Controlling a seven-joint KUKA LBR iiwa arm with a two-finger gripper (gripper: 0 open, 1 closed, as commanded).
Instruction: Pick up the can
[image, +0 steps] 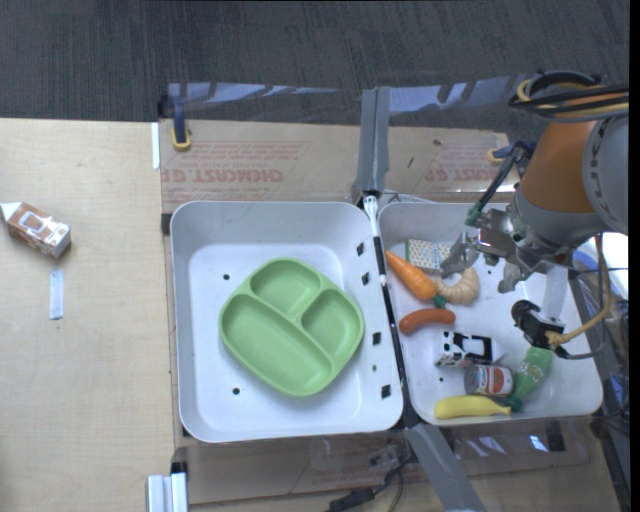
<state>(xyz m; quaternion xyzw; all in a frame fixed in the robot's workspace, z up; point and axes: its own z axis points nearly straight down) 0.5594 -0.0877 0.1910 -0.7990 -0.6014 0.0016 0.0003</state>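
The can (488, 380) lies on its side near the front of the right bin (575, 400), silver with a red label. A yellow banana (472, 407) lies just in front of it and a green bottle (535, 367) touches its right end. My gripper (487, 266) hangs over the back of that bin, well behind the can and apart from it. Its fingers are open with nothing between them, and the left fingertip (459, 258) is close above a croissant (459, 290).
The right bin also holds a carrot (412, 276), a sausage (427, 320), a black-and-white carton (465, 349) and a patterned packet (428, 252). A green divided plate (291, 326) lies in the left bin (200, 400). A small box (38, 230) sits on the bench far left.
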